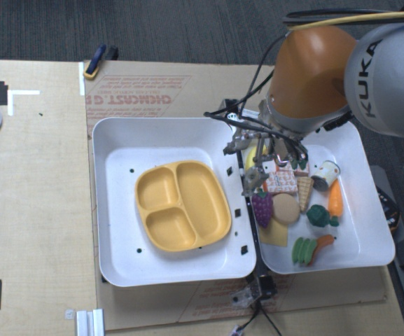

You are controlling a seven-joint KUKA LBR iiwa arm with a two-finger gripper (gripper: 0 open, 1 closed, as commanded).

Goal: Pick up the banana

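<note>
The KUKA arm's jaws (266,161) hang low over the right bin (361,247), their opening impossible to tell, positioned above the banana (251,161) wedged against the bin's left wall among toy food.

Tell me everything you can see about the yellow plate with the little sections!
The yellow plastic-looking plate has three compartments: one long section on the right side and two smaller ones on the left, split by raised ridges. It has rounded corners and a smooth, plain surface. It lies flat and a bit turned in the middle of the left white bin, resting on the bin's floor. Its compartments hold no food, and the toy foods lie in the other bin.
</note>
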